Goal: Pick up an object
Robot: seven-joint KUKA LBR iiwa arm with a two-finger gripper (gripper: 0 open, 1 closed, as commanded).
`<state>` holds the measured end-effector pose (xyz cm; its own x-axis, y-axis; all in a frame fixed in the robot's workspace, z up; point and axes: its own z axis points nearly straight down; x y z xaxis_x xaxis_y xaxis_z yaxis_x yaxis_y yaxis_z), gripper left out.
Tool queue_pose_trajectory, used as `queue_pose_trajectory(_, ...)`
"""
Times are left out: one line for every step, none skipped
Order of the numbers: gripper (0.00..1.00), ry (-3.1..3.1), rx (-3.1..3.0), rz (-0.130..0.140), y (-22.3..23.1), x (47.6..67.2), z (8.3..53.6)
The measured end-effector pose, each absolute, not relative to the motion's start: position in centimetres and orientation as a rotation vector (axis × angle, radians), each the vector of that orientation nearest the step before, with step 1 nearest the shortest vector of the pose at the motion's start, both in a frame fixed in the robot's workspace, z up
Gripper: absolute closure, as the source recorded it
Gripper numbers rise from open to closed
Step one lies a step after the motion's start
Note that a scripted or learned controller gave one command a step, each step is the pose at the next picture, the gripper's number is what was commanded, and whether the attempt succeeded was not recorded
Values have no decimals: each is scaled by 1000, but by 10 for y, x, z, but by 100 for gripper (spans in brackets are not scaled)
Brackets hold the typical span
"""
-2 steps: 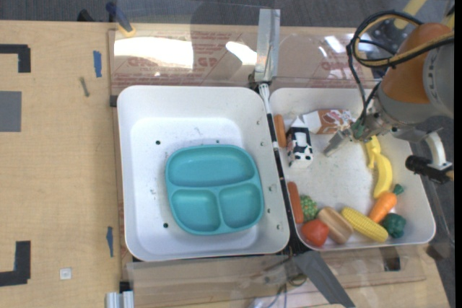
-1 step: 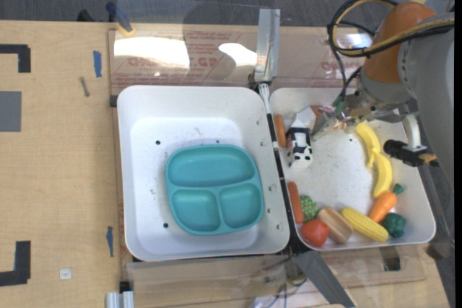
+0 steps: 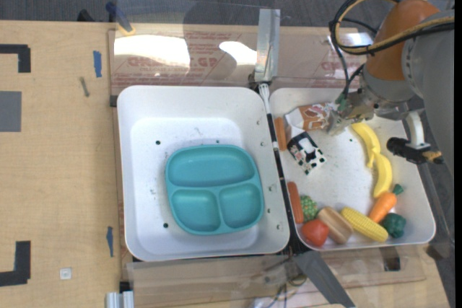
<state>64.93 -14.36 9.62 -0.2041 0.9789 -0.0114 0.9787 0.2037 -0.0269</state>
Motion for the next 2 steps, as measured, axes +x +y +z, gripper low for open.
queue_pose_trajectory(100, -2026, -2338, 64, -141, 655, 87)
queue_pose_trajectory(100, -865, -3018, 10, -160, 665, 87)
